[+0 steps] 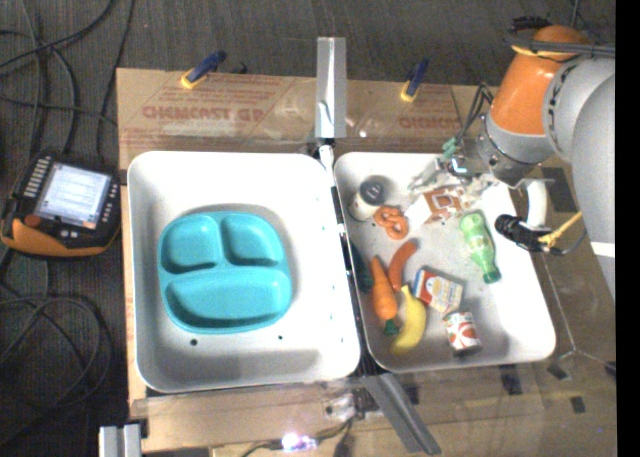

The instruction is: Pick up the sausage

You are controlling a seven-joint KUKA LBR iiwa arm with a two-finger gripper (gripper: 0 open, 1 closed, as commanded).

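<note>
Sausage (400, 258) in right bin (530, 340), near its middle, long axis running from upper right to lower left. Lies down and to the left of pincer (455, 167), well apart from it, with pretzel (391, 218) and small carton (441, 204) between. Pincer hovering over bin's upper part; open or closed cannot be told. Carrot (382, 288) just beside sausage on its left, banana (409, 324) below, juice box (436, 290) close on its right, green bottle (480, 244) further right. Crowded flanks likely leave little room for a clean descent. Left bin (145, 245) holding teal tray (228, 270).
</note>
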